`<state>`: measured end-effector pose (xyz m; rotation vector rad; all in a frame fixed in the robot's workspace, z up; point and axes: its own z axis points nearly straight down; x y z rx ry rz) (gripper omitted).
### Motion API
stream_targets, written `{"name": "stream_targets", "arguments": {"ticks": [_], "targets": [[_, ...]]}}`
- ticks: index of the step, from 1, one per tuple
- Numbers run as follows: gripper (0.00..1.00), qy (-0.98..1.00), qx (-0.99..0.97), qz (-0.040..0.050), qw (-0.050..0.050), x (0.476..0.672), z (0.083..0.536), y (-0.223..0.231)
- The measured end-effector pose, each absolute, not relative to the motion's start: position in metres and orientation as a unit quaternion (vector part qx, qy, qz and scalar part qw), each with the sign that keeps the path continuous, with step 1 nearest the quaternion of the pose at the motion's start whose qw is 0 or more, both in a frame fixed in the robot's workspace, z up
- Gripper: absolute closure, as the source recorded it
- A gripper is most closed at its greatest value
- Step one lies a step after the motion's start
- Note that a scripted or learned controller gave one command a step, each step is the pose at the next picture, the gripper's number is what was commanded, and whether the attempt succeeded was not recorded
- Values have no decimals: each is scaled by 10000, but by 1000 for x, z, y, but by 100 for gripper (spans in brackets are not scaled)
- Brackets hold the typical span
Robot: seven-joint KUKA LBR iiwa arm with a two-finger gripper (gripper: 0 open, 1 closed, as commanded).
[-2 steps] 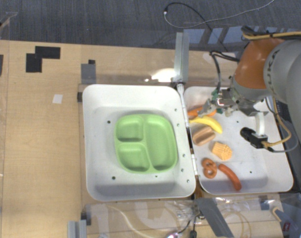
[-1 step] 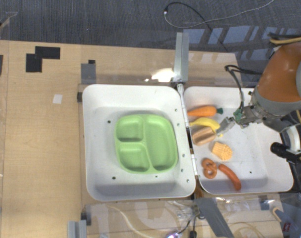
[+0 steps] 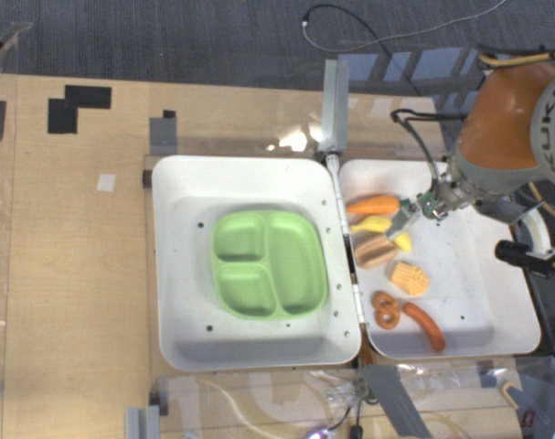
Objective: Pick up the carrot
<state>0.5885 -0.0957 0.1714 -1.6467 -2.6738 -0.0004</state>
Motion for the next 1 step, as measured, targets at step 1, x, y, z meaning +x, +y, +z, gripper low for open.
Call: {"name": "stream_targets", "arguments": {"ticks": [1], "targets": [[0, -8849, -4658, -2, -3, 670, 169, -121]]}}
